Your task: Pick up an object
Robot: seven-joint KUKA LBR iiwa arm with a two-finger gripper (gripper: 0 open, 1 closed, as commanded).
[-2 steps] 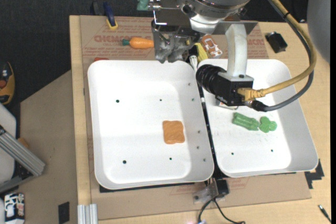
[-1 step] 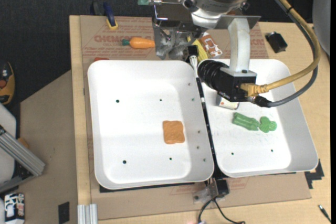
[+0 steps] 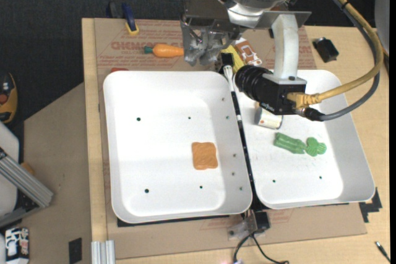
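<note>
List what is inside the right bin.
The right bin holds a green toy lying flat and a small white block near the arm's black fitting. The arm covers the bin's far corner, so anything there is hidden.

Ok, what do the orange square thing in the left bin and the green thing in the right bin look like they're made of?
Orange square: probably moulded plastic or foam, matte, with a dimpled, waffle-like face. Green piece: likely soft plastic or rubber, lumpy and slightly glossy. Both look like toy food, though the view leaves it open.
</note>
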